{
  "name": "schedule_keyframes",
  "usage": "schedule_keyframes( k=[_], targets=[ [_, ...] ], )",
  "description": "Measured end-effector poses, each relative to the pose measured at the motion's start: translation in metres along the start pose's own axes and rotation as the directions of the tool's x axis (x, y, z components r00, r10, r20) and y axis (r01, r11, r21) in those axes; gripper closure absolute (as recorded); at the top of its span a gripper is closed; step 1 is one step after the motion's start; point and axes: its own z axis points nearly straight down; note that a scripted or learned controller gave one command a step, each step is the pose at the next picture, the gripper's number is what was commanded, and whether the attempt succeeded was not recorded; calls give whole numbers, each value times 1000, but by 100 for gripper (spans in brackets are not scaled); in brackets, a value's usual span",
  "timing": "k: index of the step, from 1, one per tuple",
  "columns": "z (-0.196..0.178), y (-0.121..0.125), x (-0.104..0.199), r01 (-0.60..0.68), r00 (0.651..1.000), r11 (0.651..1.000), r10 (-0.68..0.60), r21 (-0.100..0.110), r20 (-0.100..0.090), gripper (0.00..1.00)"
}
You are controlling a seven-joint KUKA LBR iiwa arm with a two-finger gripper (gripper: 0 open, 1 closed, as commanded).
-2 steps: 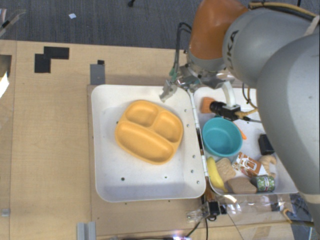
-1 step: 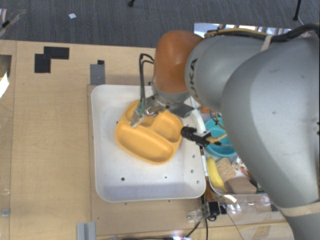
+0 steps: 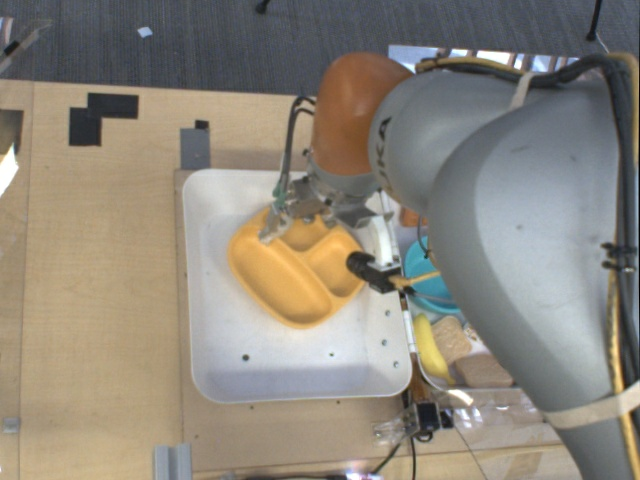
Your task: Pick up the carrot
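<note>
1. The arm (image 3: 520, 218) is reaching in from the right and is hanging low over the left bin (image 3: 300, 363), with the gripper (image 3: 283, 218) at the far edge of a yellow divided tray (image 3: 290, 278) lying in that bin.
2. The gripper is sitting too much in the wrist's shadow to tell how far open it is, and no object is showing in its grasp.
3. The carrot is not showing clearly. A small orange patch (image 3: 408, 215) is peeking out beside the arm at the far end of the right bin (image 3: 436, 380) and may be it, but that is a guess.
4. The right bin is lying mostly under the arm, with a teal piece (image 3: 435, 268) and a banana-like yellow piece (image 3: 428, 343) showing along its left side.
5. Judging by this, the pick is looking not yet done: the gripper is working over the tray, well apart from that orange patch, so locating, grasping and lifting the carrot are all remaining.
</note>
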Motion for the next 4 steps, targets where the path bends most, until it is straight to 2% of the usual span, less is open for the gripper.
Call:
schedule_keyframes(
  k=[1, 2, 3, 4],
  targets=[
    [10, 11, 22, -63, 998, 998, 63, 2, 16, 0],
    [-3, 16, 27, -58, 998, 998, 58, -16, 9, 100],
    [-25, -58, 50, -243, 970, 970, 243, -5, 28, 100],
    [-34, -56, 49, -239, 971, 971, 239, -7, 28, 100]
  ],
)
